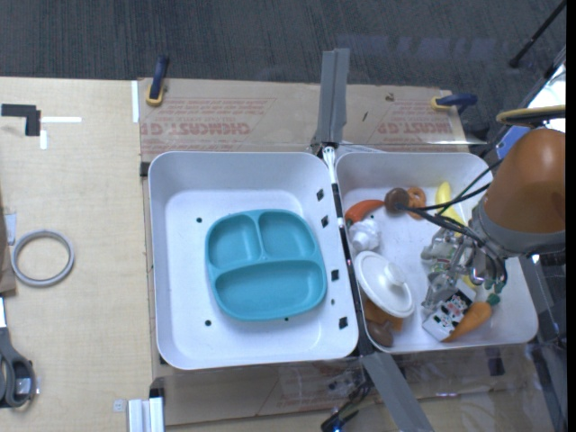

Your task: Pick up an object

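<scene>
My gripper (pixel 447 288) hangs low in the right bin (pixel 409 165), over its near right part; the wrist hides how its fingers stand. Just below it lie a small white box with dark print (pixel 447 314) and an orange carrot-like piece (pixel 474 317). A white lid-like dish (pixel 385 283) rests on a brown item at the bin's left side. Further back lie a crumpled white object (pixel 364 236), a red-orange piece (pixel 362 210), a brown ball (pixel 396 199), an orange ring (pixel 415 196) and a yellow piece (pixel 445 194).
The left bin (pixel 180 183) holds a blue divided plate (pixel 266 264). A grey tape ring (pixel 40 257) and scissors (pixel 16 378) lie on the wooden bench at the left. Cardboard (pixel 234 120) sits behind the bins. The arm's orange band (pixel 535 178) stands over the right bin's right edge.
</scene>
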Controlling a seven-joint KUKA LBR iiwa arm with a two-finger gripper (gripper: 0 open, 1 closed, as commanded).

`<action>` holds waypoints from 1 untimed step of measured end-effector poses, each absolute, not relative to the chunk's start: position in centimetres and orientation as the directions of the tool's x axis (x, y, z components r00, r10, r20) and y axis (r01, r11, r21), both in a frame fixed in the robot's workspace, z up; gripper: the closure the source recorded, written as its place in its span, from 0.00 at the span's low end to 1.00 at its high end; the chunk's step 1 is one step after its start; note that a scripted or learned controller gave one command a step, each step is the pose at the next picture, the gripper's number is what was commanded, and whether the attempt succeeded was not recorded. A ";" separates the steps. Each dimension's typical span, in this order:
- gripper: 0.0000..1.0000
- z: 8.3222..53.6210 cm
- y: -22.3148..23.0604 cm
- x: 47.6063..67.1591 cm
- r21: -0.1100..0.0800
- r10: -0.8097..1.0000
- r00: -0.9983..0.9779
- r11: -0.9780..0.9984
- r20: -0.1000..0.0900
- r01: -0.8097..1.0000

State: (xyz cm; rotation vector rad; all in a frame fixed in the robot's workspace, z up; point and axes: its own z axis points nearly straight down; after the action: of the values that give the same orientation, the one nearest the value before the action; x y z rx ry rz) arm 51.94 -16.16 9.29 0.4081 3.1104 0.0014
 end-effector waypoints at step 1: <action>1.00 10.3 -16.1 52.1 0.001 0.256 -0.967 0.967 -0.007 0.256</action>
State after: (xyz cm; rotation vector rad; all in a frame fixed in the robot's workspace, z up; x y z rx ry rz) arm 52.05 -16.13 10.26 0.4041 3.1081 -0.0006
